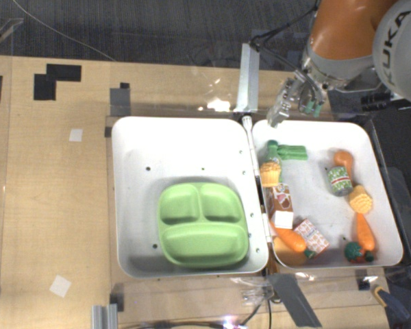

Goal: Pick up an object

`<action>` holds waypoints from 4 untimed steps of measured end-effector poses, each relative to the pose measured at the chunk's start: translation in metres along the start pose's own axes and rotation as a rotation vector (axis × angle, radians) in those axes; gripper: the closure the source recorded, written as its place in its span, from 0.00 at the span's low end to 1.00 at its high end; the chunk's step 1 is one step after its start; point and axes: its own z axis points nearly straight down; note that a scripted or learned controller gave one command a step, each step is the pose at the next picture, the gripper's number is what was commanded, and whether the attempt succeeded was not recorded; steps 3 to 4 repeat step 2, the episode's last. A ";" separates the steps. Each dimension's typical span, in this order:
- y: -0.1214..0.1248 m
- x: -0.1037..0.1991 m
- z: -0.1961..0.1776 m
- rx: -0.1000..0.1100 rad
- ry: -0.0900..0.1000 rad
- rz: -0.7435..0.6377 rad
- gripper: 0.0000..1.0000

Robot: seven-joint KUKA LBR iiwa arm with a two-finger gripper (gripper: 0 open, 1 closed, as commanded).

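My gripper (292, 110) hangs over the far edge of the right bin (381, 157), near its far left corner, open with nothing between its fingers. Below it in the bin lie several toy foods. A green piece (288, 152) and a yellow cone-like piece (270, 173) are nearest. A brown packet (281, 199), an orange carrot (290, 240) and a patterned box (314, 237) line the left wall. On the right lie an orange piece (342, 160), a green speckled can (340, 181), a yellow waffle piece (360, 199) and a carrot (365, 234).
The left bin (137, 149) holds a green divided plate (202, 223) toward its near side. A metal post (248, 81) stands at the far end of the wall between the bins, just left of my gripper. Wooden bench surface lies to the left.
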 end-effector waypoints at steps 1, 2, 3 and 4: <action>0.002 -0.002 -0.014 -0.004 -0.010 -0.004 1.00; -0.018 0.019 0.018 0.005 0.012 -0.103 1.00; -0.018 0.019 0.018 0.005 0.012 -0.103 1.00; -0.018 0.019 0.018 0.005 0.012 -0.103 1.00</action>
